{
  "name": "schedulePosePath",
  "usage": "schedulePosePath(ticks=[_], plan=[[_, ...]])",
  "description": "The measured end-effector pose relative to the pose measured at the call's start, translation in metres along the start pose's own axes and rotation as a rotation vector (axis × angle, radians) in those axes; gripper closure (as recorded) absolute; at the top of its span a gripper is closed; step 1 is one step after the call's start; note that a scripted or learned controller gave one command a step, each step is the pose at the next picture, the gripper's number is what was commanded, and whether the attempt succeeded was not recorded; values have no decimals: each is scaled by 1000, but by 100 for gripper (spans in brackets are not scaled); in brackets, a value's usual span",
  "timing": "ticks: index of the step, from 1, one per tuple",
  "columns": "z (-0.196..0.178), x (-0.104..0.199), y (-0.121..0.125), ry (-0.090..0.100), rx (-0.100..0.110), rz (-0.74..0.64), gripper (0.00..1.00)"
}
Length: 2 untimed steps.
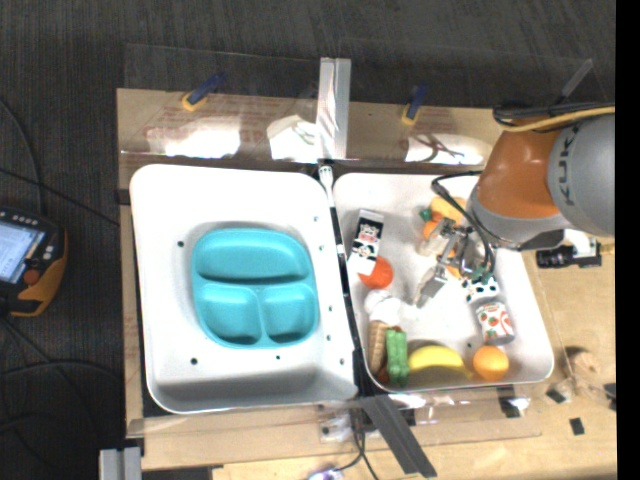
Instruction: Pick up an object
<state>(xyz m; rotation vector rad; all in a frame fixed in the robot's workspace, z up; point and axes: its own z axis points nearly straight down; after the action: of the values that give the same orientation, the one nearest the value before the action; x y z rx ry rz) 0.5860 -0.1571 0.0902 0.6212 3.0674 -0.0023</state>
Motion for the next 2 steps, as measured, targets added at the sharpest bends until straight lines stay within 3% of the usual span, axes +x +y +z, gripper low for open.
schedulePosePath(ticks=[1,2], plan=[[1,-68,28,12,4,97,0],[-10,-72,28,-6,6,96,100]])
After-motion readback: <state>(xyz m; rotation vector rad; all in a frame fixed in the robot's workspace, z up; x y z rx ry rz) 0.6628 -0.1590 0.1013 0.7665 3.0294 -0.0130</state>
